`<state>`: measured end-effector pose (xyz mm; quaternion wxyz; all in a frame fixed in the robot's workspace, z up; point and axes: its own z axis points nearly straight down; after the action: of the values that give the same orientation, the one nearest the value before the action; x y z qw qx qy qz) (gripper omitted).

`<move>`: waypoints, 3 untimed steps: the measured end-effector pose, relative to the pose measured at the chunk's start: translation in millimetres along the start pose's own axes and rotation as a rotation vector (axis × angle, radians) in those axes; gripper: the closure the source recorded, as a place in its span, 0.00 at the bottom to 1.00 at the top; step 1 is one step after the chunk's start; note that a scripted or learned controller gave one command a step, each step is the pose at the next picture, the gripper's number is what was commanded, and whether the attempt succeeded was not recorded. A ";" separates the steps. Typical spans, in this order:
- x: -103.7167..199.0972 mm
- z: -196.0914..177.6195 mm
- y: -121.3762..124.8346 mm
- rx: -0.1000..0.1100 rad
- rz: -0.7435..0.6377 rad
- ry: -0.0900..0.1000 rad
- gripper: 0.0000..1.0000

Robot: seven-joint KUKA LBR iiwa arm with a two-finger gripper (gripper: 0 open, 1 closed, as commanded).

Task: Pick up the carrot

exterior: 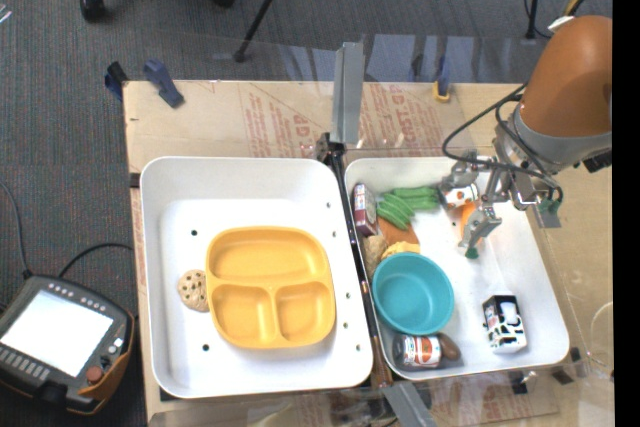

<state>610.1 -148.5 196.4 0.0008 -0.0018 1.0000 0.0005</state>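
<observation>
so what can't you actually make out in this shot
- Carrot: a small orange patch in the camera view, mostly behind the gripper; its full shape is hidden.
- Gripper: too small and cluttered to tell open from shut.
- Can: the teal bowl covers its upper edge, and the label is too small to read.
- Item under the green beans: partly hidden by the bowl, unidentifiable.

End effector (478, 227) low, arm overhead

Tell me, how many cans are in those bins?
2. One can stands at the right bin's left wall, beside the green beans. The other can lies at the near edge, below the blue bowl. More may be hidden.
</observation>
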 end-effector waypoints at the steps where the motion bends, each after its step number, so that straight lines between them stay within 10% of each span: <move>1: -32.6 90.2 -33.6 -0.002 0.134 0.008 0.00; 3: 38.8 108.4 -62.1 0.000 0.171 0.001 0.00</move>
<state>571.7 -210.6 87.8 0.0002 0.0837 0.9965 0.0003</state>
